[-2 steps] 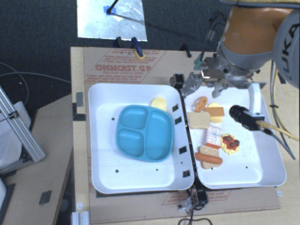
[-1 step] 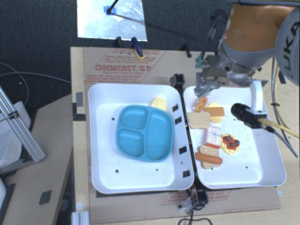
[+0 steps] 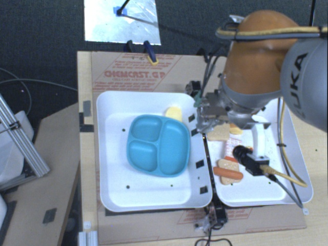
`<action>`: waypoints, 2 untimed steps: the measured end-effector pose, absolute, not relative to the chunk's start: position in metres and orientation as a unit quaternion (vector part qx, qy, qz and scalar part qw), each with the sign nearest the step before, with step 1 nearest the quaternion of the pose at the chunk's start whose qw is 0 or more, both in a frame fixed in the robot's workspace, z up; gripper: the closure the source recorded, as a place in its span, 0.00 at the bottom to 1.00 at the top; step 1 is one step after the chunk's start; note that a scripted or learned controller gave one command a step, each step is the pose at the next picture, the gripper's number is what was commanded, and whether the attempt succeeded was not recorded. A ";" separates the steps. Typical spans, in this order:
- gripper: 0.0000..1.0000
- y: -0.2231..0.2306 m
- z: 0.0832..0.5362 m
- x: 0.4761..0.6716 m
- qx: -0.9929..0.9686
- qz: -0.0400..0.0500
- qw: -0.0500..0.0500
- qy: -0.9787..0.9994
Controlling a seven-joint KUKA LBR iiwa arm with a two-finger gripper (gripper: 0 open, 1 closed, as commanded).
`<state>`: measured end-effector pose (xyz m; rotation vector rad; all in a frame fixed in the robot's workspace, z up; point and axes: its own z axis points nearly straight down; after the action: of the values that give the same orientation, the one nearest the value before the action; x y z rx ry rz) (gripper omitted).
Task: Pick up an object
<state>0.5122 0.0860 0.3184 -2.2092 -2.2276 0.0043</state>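
Observation:
My gripper [image 3: 207, 119] hangs low over the divider between the two bins, at the top left corner of the right bin [image 3: 259, 201]. Just below it in that bin lies a tan flat piece [image 3: 218, 134]. A toy hot dog [image 3: 228, 172] rests nearer the front, and a small white and orange item [image 3: 233, 133] sits beside the tan piece. The left bin [image 3: 104, 152] holds a blue divided plate [image 3: 159, 145], with a pale yellow object [image 3: 174, 112] at the plate's far edge. The arm's bulk hides the back of the right bin.
A white elongated object [image 3: 258, 139] lies in the right bin to the right of the gripper. Cardboard [image 3: 138, 73] underlies both bins. A blue clamp [image 3: 149, 52] and a shiny sheet [image 3: 122, 13] sit beyond the bins.

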 end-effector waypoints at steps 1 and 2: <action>1.00 0.082 0.345 0.490 -0.705 -0.002 -0.001 -0.709; 1.00 0.078 0.291 0.536 -0.707 0.001 0.000 -0.707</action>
<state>0.5357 0.0779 0.2905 -2.2212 -2.2213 0.0027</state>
